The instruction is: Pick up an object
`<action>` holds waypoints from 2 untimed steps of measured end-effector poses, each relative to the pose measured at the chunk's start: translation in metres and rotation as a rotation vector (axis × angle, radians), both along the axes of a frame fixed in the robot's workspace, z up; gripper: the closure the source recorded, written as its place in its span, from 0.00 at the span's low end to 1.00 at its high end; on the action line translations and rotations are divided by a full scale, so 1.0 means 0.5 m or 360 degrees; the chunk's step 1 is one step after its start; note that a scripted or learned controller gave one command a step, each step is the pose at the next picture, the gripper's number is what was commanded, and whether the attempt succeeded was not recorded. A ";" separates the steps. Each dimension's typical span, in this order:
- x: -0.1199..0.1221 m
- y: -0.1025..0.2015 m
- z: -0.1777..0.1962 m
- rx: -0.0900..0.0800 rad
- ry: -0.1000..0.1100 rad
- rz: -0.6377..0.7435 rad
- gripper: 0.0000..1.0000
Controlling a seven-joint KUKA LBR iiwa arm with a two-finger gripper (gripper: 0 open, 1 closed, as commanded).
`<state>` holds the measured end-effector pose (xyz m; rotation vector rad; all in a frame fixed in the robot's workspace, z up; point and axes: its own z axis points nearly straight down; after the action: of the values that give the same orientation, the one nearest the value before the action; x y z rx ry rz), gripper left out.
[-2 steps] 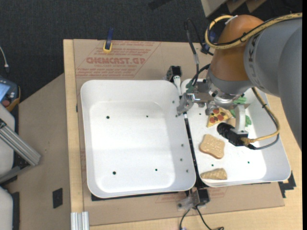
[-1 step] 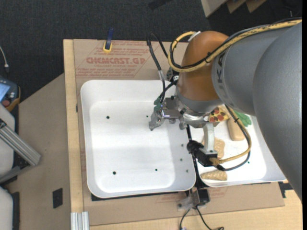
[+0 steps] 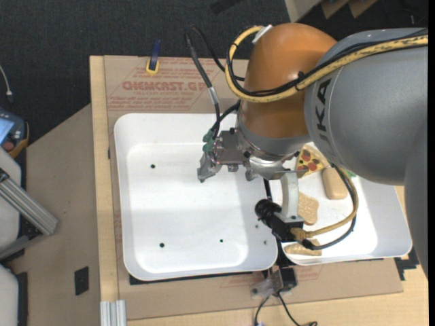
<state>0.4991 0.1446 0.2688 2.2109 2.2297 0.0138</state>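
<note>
My gripper [image 3: 206, 171] hangs over the left white bin [image 3: 139, 202], near its upper right part, with the orange-banded wrist right behind it. Nothing shows between its tips. The objects lie in the right bin [image 3: 380, 240], largely hidden by the arm: a toy pizza slice [image 3: 311, 160], a tan bread-like roll [image 3: 334, 183] and a light brown toast-like piece [image 3: 308, 210]. The gripper is to the left of all of them, across the wall between the bins.
A brown cardboard sheet [image 3: 170, 83] lies under both bins. A black cable fitting [image 3: 272, 217] and yellow hoses hang from the arm over the divide between the bins. A small connector [image 3: 282, 279] sits at the bench's front edge.
</note>
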 end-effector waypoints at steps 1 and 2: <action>-0.040 -0.118 0.061 -0.0009 0.0006 -0.0022 0.00; -0.040 -0.247 0.034 -0.0009 0.0016 -0.0024 0.00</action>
<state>0.4793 0.0210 0.2856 2.2302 2.2149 -0.0036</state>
